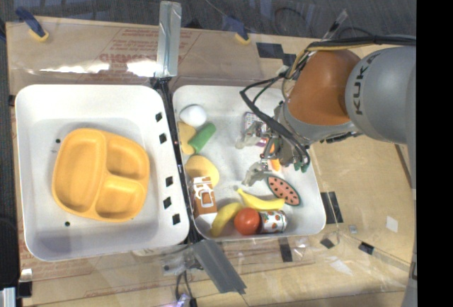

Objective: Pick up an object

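Right bin (304,189) holds toy food clustered along its near wall; banana (260,201) as landmark. Hand (255,152) hovers just above banana, fingers spread, nothing between them. Watermelon slice (284,190) beside banana, tomato (246,221) below. Yellow tray (101,173) alone in left bin (32,157).

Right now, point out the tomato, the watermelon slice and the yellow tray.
tomato (246,221), camera view, middle of its red top.
watermelon slice (283,190), camera view, its red flesh.
yellow tray (100,172), camera view, central divider ridge.
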Action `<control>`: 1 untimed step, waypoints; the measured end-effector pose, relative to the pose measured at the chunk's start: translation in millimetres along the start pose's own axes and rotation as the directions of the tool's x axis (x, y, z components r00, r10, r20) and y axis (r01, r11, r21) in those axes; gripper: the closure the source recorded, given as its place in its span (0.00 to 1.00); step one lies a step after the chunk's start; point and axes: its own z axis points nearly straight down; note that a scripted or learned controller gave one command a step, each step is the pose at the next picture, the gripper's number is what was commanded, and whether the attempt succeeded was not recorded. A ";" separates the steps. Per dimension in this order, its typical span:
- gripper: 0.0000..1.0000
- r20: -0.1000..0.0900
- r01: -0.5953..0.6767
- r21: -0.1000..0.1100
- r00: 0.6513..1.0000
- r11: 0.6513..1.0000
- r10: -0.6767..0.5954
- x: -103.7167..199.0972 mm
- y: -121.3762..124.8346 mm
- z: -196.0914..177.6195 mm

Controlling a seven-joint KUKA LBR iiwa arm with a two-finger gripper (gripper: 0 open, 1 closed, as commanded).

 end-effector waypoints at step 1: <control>0.00 0.000 0.000 0.000 1.000 1.000 0.000 0.0 0.0 0.0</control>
